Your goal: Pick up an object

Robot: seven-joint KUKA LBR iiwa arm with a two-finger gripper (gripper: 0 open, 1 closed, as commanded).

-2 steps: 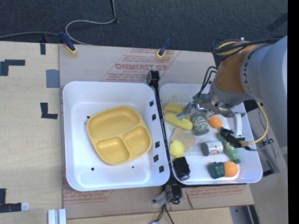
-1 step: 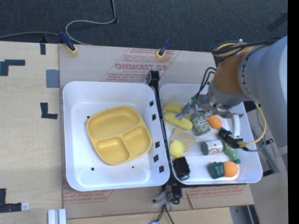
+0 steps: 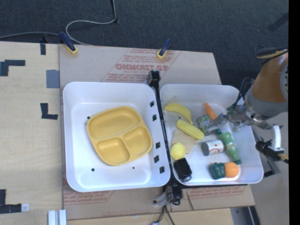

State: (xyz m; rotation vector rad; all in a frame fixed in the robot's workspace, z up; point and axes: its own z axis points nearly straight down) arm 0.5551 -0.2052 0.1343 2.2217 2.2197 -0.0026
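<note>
Gripper (image 3: pixel 224 118) w/ jaws open hovers over right bin (image 3: pixel 255 170) nr carrot (image 3: pixel 210 111) & green bottle (image 3: pixel 229 145), holding nothing.

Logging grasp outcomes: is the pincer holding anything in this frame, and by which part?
Cannot be told. The pincer sits low at the right bin, by the carrot and green bottle; no object visibly sits in it.
</note>
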